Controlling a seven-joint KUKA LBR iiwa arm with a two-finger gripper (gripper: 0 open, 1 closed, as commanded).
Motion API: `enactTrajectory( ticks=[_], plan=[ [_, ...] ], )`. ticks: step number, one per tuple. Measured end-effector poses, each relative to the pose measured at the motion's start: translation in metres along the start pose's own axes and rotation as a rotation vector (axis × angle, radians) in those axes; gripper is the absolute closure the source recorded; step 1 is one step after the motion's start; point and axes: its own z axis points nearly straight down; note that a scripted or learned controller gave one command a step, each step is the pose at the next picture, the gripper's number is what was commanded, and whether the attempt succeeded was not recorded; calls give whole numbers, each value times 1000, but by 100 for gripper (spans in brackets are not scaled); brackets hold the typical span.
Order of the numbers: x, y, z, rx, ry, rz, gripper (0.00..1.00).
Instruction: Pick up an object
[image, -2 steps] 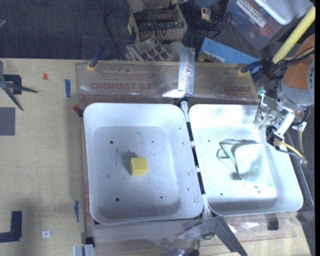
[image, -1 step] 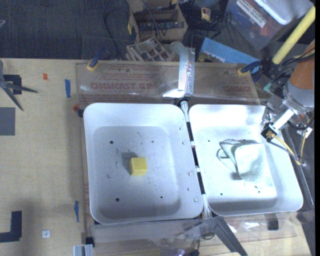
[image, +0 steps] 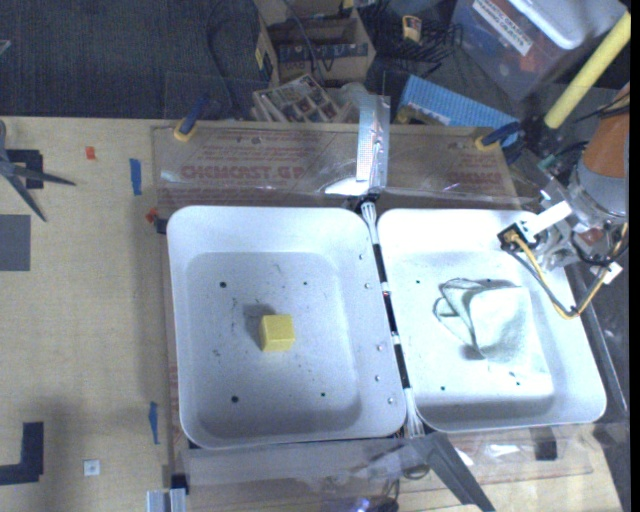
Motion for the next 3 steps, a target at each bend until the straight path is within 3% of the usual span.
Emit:
enactTrajectory(
  ticks=[1, 2, 3],
  plan=[
    [-57, -25, -21, 4, -1, -47, 100],
    [17, 18, -48, 1, 0, 249, 100],
    [21, 19, 53, 5, -3, 323, 100]
  ],
)
